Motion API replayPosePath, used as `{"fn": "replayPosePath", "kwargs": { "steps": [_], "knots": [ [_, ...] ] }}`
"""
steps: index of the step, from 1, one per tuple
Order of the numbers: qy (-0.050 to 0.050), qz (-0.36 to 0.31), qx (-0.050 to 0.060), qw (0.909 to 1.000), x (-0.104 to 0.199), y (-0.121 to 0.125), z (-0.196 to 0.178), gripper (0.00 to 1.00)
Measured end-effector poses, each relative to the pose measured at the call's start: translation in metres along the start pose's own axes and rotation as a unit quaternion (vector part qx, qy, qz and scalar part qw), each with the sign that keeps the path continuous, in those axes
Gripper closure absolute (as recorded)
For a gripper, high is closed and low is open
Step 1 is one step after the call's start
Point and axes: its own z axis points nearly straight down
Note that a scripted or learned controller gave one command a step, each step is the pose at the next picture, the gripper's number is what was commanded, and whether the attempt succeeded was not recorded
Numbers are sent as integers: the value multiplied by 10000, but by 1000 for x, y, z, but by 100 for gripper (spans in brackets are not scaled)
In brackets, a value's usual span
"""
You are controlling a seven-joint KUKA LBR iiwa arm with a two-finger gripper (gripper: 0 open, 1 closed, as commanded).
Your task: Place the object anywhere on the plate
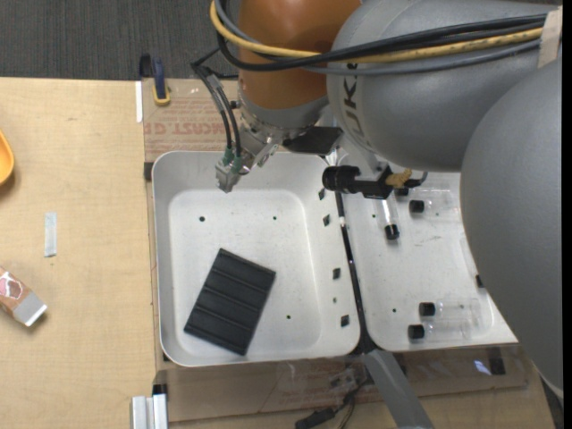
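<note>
A black ribbed rectangular plate (231, 300) lies flat and tilted in the near half of the left bin (179, 181). My gripper (229, 173) hangs over the far edge of that bin, well beyond the plate and a little to its left in the view. A small greenish bit shows at its tip. I cannot make out any object held there. The orange wrist band and grey arm hide the bin's far rim and much of the right bin.
The right bin (447, 257) holds several small clear pieces with black caps (391, 222). On the wooden bench to the left lie a grey strip (50, 235), a wrapped item (21, 298) and an orange object (4, 161). A blue clamp (159, 77) stands behind the left bin.
</note>
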Motion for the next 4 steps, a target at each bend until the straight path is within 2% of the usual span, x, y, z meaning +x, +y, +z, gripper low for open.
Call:
{"fn": "replayPosePath", "kwargs": {
  "steps": [1, 3, 4],
  "knots": [
    [6, -248, 8, 9997, 20, -17, -8, 100],
    [-4, -227, 10, 9997, 17, -17, -25, 100],
    [0, -744, -2, 9972, -48, 33, 36, 100]
  ]
}}
